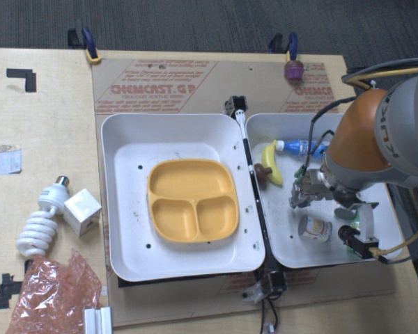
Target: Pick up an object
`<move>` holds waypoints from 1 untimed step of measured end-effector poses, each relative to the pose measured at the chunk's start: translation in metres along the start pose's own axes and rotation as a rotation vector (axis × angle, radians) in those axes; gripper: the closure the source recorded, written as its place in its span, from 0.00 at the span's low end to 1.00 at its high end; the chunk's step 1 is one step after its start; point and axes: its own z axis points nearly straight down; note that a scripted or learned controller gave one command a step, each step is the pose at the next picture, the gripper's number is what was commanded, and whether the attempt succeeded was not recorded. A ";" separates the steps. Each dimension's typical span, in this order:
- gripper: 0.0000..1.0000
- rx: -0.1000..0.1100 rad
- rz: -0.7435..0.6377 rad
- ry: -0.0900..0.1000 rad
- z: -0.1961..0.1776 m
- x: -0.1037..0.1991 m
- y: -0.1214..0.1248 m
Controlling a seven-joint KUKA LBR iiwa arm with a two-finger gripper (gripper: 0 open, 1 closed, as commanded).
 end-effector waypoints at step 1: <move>0.00 0.000 -0.001 0.000 0.000 0.000 0.000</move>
